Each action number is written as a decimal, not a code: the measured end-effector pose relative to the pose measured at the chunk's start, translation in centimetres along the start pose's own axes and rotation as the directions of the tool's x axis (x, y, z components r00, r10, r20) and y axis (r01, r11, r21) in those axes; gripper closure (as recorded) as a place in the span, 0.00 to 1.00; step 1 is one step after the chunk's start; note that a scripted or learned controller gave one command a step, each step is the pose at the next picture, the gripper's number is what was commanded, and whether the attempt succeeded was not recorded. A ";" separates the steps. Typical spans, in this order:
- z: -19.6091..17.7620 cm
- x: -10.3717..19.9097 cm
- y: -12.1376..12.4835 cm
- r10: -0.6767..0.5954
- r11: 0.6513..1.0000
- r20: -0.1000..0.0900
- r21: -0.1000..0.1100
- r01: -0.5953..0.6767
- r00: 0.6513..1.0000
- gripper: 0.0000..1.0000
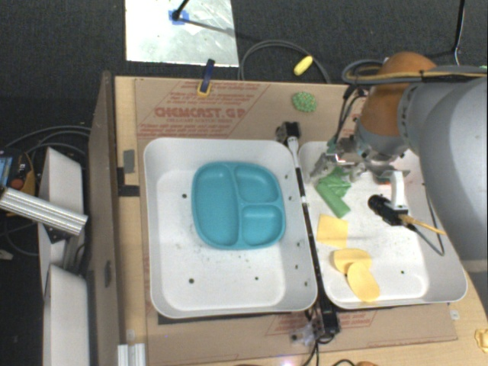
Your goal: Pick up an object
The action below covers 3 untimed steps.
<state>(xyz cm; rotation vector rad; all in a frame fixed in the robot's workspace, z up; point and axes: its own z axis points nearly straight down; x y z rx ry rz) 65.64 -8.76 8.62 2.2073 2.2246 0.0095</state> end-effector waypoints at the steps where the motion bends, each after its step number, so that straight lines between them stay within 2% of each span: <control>1: 0.2 -0.6 -3.0 0.007 1.000 -0.001 0.010 -0.007 1.000 0.00; 2: 0.1 -0.9 -4.6 0.007 1.000 -0.001 0.010 -0.007 1.000 0.00; 3: 0.0 -0.6 1.5 0.002 1.000 0.000 0.005 -0.002 1.000 0.00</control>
